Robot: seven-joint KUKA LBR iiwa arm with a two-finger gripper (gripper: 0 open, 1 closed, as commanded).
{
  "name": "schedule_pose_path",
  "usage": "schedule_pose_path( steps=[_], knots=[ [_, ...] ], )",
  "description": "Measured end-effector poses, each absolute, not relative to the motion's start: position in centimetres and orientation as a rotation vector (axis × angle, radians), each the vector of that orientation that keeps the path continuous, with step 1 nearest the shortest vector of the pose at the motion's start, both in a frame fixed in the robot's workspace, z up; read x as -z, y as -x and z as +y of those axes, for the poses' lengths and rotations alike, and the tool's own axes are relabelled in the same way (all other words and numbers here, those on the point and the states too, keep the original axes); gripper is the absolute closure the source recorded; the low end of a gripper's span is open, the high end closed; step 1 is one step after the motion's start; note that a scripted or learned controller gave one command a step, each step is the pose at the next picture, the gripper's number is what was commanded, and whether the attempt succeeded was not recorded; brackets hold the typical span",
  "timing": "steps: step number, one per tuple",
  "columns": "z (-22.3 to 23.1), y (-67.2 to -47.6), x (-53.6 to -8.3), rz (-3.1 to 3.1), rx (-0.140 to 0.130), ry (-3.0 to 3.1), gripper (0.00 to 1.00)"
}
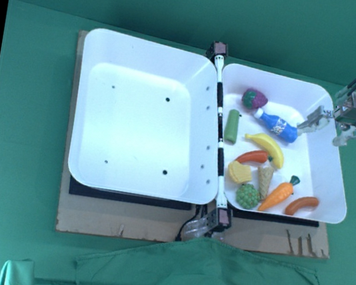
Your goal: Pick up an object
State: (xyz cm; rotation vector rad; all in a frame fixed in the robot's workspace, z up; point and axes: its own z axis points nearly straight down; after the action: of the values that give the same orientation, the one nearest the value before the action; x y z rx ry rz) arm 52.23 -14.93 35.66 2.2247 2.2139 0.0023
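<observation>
1. Your hand (326,124) hangs over the right bin's (332,191) far right rim; its two fingers stand spread apart with nothing between them, so it is released and carrying nothing.

2. One fingertip sits just beside the base of the blue bottle (277,126), which lies on its side. I judge that the nearest candidate. Closing off-centre on a round, lying bottle could roll or squirt it away.

3. The purple toy (253,98) nearly touches the bottle's cap end. A shove along the bottle would likely push both.

4. Just below lies the banana (267,147), with the red pepper (252,157) against it. A wide-open descent there could pinch two things or wedge on one.

5. The yellow piece (240,172), ice-cream cone (265,179), green broccoli-like piece (247,196) and carrot (278,195) crowd together; expect jams.

6. The sausage (301,205) and green cucumber (232,126) lie near walls, where a finger may strike the rim.

7. The left bin (104,58) on the desk (34,114) holds no candidates.
</observation>
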Motion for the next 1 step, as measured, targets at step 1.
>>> schedule_pose_path(
  steps=[1],
  knots=[
    [-14.93,-52.23,-35.66,2.214,-0.002,-2.225,0.00]
  ],
)
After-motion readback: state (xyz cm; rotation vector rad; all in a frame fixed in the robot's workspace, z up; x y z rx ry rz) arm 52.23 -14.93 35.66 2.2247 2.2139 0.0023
